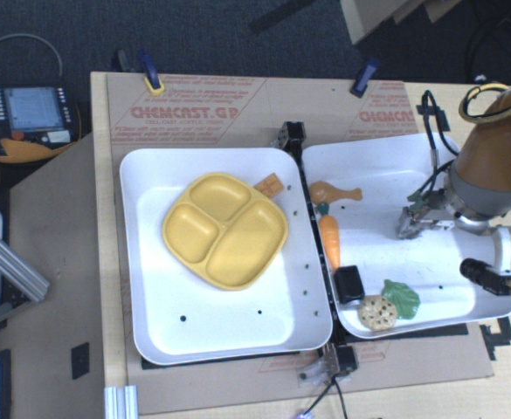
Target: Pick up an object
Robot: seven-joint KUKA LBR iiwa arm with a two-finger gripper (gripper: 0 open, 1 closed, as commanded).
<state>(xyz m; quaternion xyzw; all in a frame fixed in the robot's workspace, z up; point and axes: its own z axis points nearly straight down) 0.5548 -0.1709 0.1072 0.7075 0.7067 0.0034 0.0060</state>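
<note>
My gripper [410, 224] hangs low over the right bin [395, 160], near its right-hand middle, with nothing visible between its fingers. To its left, along the bin's left wall, lie a brown drumstick-shaped toy [334, 192], an orange carrot [329, 241] and a small black block [349, 284]. A round speckled cookie [377, 312] and a green leafy piece [403, 298] rest near the bin's front edge. All these sit apart from the gripper.
The left bin [141, 234] holds a yellow divided plate [225, 230] and a small brown block [269, 184] at the plate's far right corner. Cables [437, 138] loop above the wrist at the right. A black clamp [292, 134] sits between the bins at the back.
</note>
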